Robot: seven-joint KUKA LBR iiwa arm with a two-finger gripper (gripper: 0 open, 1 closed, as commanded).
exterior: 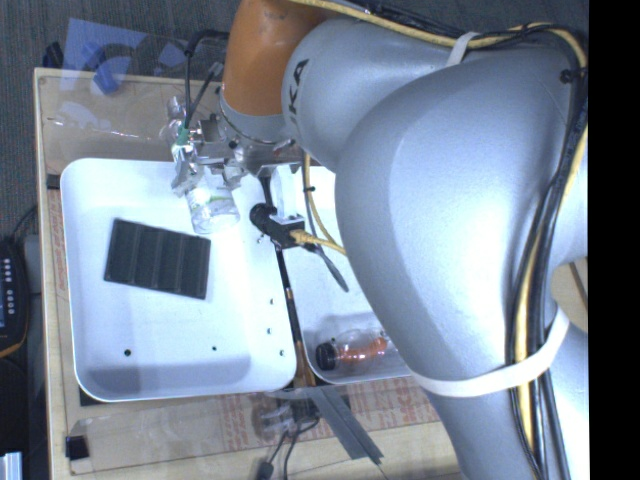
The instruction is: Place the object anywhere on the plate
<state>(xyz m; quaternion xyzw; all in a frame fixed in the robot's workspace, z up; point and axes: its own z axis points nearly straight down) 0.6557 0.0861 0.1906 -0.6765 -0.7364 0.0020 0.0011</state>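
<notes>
My gripper (205, 183) hangs over the far edge of the left bin (80, 268), just beyond the dark ribbed plate (158, 258) that lies flat on the bin floor. Between my fingers I clamp a small clear object (212, 208), perhaps a crumpled plastic cup, though the glare makes it hard to name. It sits above the white floor just off the plate's far right corner, not over the plate itself. In the right bin (330, 368), well away from the plate, lies a small bottle (352, 351) with a dark cap and orange contents.
</notes>
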